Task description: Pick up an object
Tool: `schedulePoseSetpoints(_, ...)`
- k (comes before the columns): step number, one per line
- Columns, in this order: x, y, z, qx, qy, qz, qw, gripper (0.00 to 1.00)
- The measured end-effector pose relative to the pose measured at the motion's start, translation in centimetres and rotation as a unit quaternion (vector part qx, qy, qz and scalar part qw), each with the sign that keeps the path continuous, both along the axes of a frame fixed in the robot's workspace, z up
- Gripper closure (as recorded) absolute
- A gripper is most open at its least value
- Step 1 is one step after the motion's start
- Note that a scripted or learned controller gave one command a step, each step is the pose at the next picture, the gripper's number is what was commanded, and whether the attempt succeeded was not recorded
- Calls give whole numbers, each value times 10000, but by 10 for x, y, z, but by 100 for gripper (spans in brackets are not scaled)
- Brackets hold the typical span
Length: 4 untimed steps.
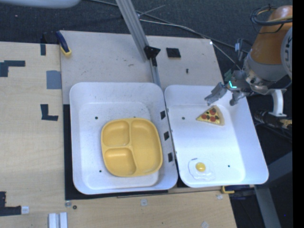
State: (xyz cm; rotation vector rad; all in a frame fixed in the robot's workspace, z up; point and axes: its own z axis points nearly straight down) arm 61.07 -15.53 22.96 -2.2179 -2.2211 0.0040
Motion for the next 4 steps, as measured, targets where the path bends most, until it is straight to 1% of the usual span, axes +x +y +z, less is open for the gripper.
schedulePoseSetpoints(1, 1, 0, 1, -2, -11, 1, 10000, 0)
schedulePoseSetpoints(2, -4, 2, -63, -1, 16, -2, 10000, 0)
schedulePoseSetpoints(3, 4, 0, -119, -5, 5, 1, 10000, 0)
schedulePoseSetpoints(4, 7, -2, -141, -36, -51, 1, 10000, 0)
